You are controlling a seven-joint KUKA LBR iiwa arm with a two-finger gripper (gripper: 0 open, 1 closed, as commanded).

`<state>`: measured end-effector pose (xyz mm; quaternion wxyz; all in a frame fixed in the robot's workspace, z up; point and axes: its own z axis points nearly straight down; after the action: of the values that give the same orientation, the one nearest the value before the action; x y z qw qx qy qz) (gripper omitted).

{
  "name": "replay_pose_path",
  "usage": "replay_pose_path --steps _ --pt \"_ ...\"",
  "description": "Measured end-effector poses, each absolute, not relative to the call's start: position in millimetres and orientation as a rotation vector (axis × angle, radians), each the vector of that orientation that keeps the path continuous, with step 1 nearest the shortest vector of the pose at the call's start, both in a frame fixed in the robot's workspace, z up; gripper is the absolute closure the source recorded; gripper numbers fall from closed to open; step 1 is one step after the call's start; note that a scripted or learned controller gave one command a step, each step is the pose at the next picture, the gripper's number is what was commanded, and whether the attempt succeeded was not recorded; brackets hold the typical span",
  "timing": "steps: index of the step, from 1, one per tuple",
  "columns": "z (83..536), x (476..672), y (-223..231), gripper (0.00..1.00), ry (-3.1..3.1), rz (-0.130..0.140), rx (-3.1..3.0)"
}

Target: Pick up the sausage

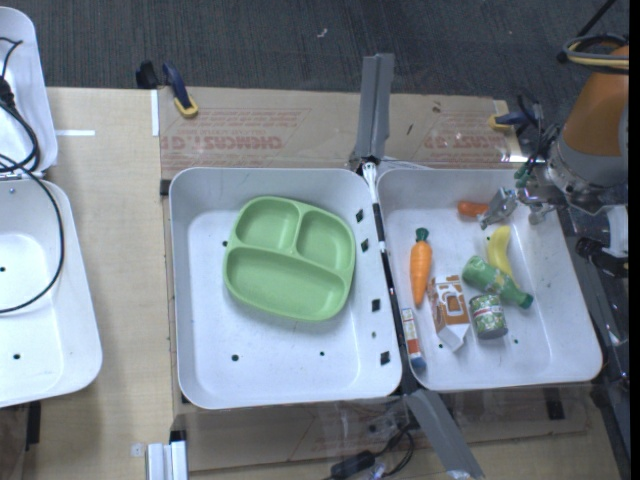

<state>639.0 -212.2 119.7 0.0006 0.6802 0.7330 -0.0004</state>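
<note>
The sausage [472, 208] is a short orange-red piece lying near the back wall of the right bin [560, 363]. My gripper [500, 208] hangs low over the bin just to the right of it, very close to the sausage's right end. Whether they touch is unclear. The grey arm with its orange band [600, 103] comes in from the upper right.
In the right bin lie a carrot [421, 261], a banana [499, 249], a green bottle [496, 281], a small can [488, 316], an orange packet [449, 303] and a tube [410, 338]. The left bin [200, 368] holds a green divided plate [291, 258].
</note>
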Motion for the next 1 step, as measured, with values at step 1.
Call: replay_pose_path --steps 1 --pt "92.4 659.4 -193.7 0.0 2.328 0.0 2.106"
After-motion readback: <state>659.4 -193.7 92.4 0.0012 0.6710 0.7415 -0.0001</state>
